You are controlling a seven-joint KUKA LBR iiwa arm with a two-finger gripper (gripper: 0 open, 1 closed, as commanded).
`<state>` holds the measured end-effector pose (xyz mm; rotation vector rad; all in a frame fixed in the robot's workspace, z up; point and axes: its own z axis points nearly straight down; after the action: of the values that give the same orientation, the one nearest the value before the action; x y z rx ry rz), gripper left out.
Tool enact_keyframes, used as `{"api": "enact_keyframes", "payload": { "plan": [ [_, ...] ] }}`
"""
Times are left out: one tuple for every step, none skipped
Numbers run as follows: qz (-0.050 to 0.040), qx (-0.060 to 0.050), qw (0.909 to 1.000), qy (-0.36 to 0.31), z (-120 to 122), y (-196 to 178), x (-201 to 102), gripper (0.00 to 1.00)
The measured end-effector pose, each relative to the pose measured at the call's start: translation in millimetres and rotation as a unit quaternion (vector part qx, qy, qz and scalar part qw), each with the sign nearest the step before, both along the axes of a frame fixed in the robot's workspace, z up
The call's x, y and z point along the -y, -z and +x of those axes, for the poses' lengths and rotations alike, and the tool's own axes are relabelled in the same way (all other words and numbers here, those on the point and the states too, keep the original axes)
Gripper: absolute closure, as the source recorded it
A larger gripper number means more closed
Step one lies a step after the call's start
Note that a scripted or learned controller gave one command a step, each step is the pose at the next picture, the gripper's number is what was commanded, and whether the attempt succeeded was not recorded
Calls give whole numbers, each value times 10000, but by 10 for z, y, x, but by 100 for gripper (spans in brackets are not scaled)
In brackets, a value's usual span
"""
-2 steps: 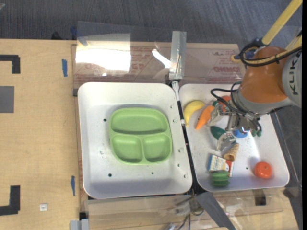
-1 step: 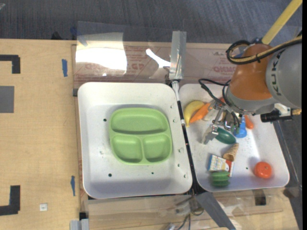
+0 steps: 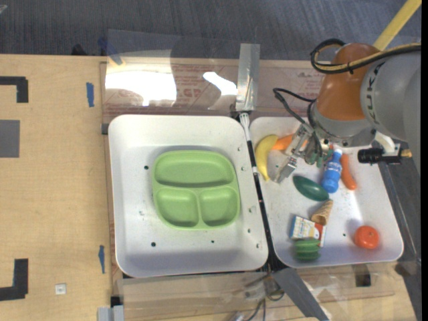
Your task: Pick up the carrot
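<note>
1. Found the tool [image 3: 286, 169] low in the right bin [image 3: 391, 209], slanted toward the bin's inner wall, likely lowered there for a grab.
2. Could not tell whether spread, pressed together, or pinching anything; too small and cluttered there.
3. Took the slim orange piece just right of the blue bottle [image 3: 332, 172] for the carrot [image 3: 349, 178]: flat on the bin floor, apart from the tool, with the bottle between them.
4. Noted a second orange bit [image 3: 284, 141] at the tool's far side, beside the yellow banana [image 3: 263, 154]; could not say what it was.
5. Judged the carrot not yet lifted, since lying on the floor.
6. Counted the crowding as the risk: bottle touching or nearly touching the carrot, dark green vegetable [image 3: 311, 187] near below, so little room for a clean approach.
7. Left aside the green divided plate [image 3: 196, 187] in the left bin [image 3: 127, 179] on the desk.
</note>
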<state>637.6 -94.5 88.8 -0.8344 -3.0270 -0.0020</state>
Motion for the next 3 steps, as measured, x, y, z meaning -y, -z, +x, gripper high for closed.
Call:
{"api": "enact_keyframes", "payload": {
  "plan": [
    [9,18,9878,1559,-7,2,85,0],
    [-2,40,9230,3847,54,6,78,0],
    [-2,86,9238,3828,82,-134,70,100]
  ]
}}
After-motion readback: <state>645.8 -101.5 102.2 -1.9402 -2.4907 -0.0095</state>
